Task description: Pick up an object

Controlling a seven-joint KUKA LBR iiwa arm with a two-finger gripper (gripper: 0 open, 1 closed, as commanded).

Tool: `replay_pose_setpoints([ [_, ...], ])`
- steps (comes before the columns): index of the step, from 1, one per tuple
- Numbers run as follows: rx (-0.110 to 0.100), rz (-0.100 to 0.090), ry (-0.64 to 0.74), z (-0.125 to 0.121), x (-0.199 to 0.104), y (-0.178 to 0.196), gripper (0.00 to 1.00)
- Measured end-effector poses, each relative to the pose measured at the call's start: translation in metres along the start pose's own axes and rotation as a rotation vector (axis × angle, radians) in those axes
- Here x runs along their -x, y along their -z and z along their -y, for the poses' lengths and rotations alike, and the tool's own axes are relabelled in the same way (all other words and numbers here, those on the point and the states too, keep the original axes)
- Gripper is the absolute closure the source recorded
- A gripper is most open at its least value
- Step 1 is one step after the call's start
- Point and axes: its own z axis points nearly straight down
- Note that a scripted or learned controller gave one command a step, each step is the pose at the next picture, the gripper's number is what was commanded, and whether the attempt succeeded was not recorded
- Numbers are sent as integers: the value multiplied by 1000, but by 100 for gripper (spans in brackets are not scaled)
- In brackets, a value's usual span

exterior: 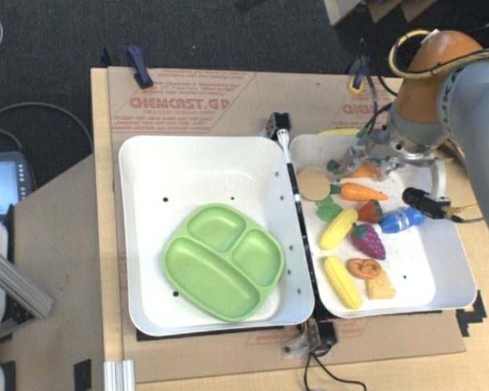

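Toy food fills the right-hand white bin (440, 287) of two that sit side by side on a counter (187, 100) covered with brown board. The left bin (147, 177) holds a green divided plate (222, 259).

The grey arm (452, 80), with its orange band, reaches in from the right and hangs over the far end of the right bin. Its gripper (367, 160) is low among the toys there, just beside a small orange piece (363, 170) that is partly hidden. Whether the jaws are open or closed cannot be told, and nothing can be seen held between them.

Close by lie a carrot (363, 192), a tan round cookie (314, 183), a green leafy piece (329, 209) and a red piece (370, 211). Nearer the camera are a corn cob (338, 228), purple grapes (368, 240), a blue bottle-shaped toy (402, 221), a second corn cob (342, 281), a pretzel (363, 267) and a tan wedge (381, 287).

To grasp well, the jaws should probably straddle one toy across its narrow width, such as the carrot or the orange piece below. The toys nearly touch, so a fingertip may land on a neighbour and push the target aside. A straight descent, a firm close, then a vertical lift seems safest.
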Motion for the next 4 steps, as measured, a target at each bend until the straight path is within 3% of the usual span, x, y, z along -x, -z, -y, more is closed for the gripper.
replay_pose_setpoints([
  [4,1,1,-1,0,-2,0,0],
])
